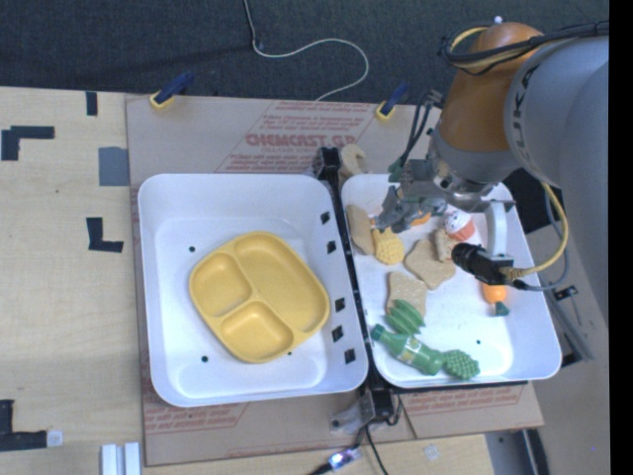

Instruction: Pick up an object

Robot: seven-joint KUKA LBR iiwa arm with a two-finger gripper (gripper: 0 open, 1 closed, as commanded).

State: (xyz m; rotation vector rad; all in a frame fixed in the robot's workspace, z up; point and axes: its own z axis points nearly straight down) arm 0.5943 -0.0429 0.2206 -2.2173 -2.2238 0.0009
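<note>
Overhead, end effector (pixel 404 209) (grip state unclear) above biscuit (pixel 389 249); green toy (pixel 423 356) lies roughly left-right.

Yellow divided plate (pixel 258 295): three compartments, lies flat, upright, alone in left bin (pixel 168 216), turned at slant to bin walls.

Right bin (pixel 534 354), clutter of small toy food:
- tan cracker-like pieces (pixel 427 262) near middle, lying flat, some touching;
- round yellow waffle-textured piece (pixel 390 250) just beside them;
- green toy vegetables (pixel 420 349) near front wall, lying on side;
- small orange carrot-like piece (pixel 495 293) toward right wall;
- small white-and-red item (pixel 457 226) near back, partly hidden under arm.
</note>
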